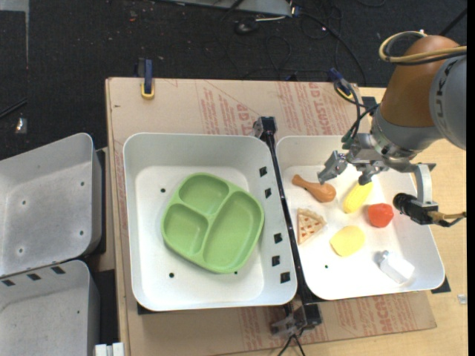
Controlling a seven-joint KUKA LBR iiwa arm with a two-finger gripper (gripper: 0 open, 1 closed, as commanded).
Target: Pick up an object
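In the right bin (427, 269) lie a brown drumstick (315, 188), a yellow oblong piece (356, 196), a red ball-like piece (381, 214), a pizza slice (309, 225), a yellow lump (347, 240) and a small clear bottle (393, 265). My gripper (349, 173) hangs over the back of this bin, above and between the drumstick and the yellow oblong piece. It is open: the fingers (330, 170) are spread apart and nothing sits between them.
The left bin (141, 162) holds a green divided plate (214, 221). A black divider (280, 213) with clips runs between the two bins. White lids (44, 199) lie off the bench at the left. Cables hang near the wrist.
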